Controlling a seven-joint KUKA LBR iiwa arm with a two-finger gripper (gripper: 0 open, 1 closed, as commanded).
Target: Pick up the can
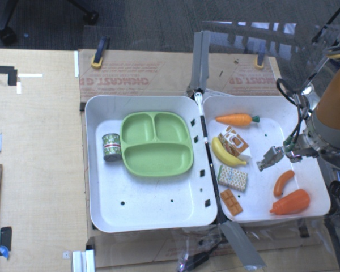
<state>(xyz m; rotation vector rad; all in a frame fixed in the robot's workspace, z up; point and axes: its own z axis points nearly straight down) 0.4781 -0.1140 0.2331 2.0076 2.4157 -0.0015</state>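
The grey two-finger gripper hangs over the right white bin, gripping nothing; how far its fingers are parted I cannot tell. Just beside it lie an orange sausage-shaped toy and a yellow plastic banana. Well apart from it, across the divider in the left white bin, the small green-labelled can lies touching a green three-compartment plate. Both bins sit on brown printed cardboard over a pale wooden bench, with dark carpet beyond.
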